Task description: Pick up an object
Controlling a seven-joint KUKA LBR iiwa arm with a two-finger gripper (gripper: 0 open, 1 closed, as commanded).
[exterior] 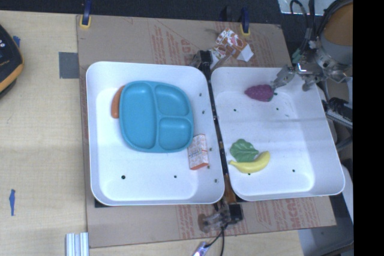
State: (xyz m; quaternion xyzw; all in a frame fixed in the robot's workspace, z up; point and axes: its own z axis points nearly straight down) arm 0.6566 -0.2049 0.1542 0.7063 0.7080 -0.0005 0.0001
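A purple bunch of grapes [259, 93] lies near the back of the right bin [300, 129]. Near that bin's front left, a green leaf [242, 149] rests against a yellow banana [252, 163]. My gripper [294, 81] hangs over the back right part of this bin, just right of the grapes. It is open, and one fingertip [279, 81] sits close to the grapes' right edge. Nothing is between the fingers.
The left bin [102, 129] holds a blue divided plate [157, 116], an orange sausage [115, 104] half hidden under the plate's left edge, and a small packet [198, 151] by the right wall. A crumpled wrapper [231, 45] lies behind the bins.
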